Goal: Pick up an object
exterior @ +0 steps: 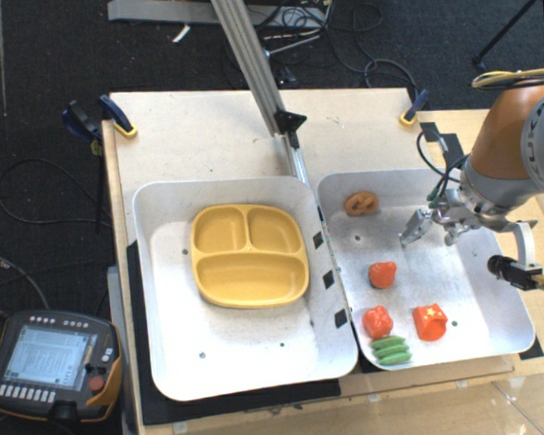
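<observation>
Right, the arm reaches in from the right and the gripper (429, 226) hangs over the right bin (500, 331), up near its back half. The fingers look spread apart with nothing between them, though they are small here, so take that as a reading, not a certainty.

Plenty to choose from. A brown pretzel-like piece (361, 203) lies to the left of the gripper, close by. Nearer the front sit a small red piece (382, 274), then a red tomato-like piece (378, 321) just behind a green pea pod (390, 348), and a red block with yellow spots (430, 322) to their right. The left bin (170, 356) carries a yellow divided plate (250, 256).

Judging the step: this is the approach, no target committed to yet. The small red piece stands well apart from its neighbours, so it seems the cleanest pick. The tomato and pea pod sit almost touching, and fingers coming down there could nudge one while closing on the other. Best bet: centre over the chosen piece, keep the fingers wide on the way down, close only once they straddle it, then lift straight up.
</observation>
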Available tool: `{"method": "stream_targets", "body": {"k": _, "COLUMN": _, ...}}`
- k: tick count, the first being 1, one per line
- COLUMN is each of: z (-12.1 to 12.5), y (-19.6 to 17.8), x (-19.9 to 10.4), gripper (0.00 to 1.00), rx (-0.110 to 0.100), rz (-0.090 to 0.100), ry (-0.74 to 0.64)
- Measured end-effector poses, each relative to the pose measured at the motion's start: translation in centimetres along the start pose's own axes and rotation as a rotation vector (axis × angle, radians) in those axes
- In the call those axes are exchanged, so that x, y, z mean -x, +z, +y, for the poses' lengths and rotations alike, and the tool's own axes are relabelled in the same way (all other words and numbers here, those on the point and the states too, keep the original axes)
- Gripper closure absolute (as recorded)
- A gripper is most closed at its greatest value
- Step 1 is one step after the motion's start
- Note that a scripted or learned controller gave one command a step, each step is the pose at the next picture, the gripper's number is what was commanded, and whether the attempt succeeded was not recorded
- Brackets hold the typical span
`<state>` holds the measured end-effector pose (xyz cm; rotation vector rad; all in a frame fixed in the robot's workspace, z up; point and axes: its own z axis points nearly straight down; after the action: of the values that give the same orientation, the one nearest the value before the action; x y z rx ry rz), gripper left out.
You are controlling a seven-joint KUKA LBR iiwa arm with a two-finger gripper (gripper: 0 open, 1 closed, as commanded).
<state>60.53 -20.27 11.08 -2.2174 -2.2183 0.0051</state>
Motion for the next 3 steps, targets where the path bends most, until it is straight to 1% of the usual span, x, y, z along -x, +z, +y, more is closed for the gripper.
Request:
{"method": "stream_targets", "body": {"k": 1, "z": 0.0, "y": 1.7, "x": -0.1, "gripper": 0.0, "rx": 0.005, "rz": -0.002, "ry": 0.0}}
{"method": "stream_targets", "body": {"k": 2, "z": 0.1, "y": 0.5, "x": -0.1, "gripper": 1.0, "rx": 0.008, "rz": -0.003, "ry": -0.001}}
{"method": "stream_targets", "body": {"k": 3, "z": 0.7, "y": -5.7, "x": 0.5, "gripper": 1.0, "rx": 0.013, "rz": -0.004, "ry": -0.001}}
